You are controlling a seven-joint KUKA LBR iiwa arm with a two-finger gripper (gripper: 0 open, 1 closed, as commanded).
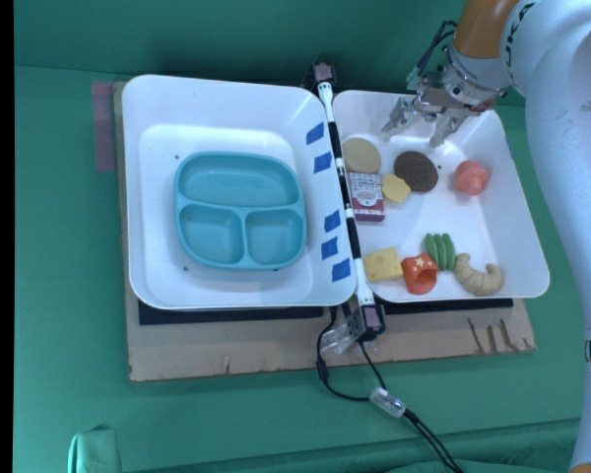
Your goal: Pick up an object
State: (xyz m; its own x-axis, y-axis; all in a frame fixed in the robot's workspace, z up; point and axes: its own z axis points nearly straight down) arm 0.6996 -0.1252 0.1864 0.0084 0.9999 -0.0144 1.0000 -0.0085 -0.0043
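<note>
Claw [422,124] spread and holding nothing, hovering just above and beside the brown cookie [416,170] in the right bin [528,254]; cookie judged light, rigid, flat and smooth, best pinched across its rim, the red tomato [471,176] near its other side.

Grey KUKA arm [571,116] showing smooth rounded casing, orange band above wrist, dark lettering near band and lower edge; metallic gripper [419,126] trailing thin cables.
</note>
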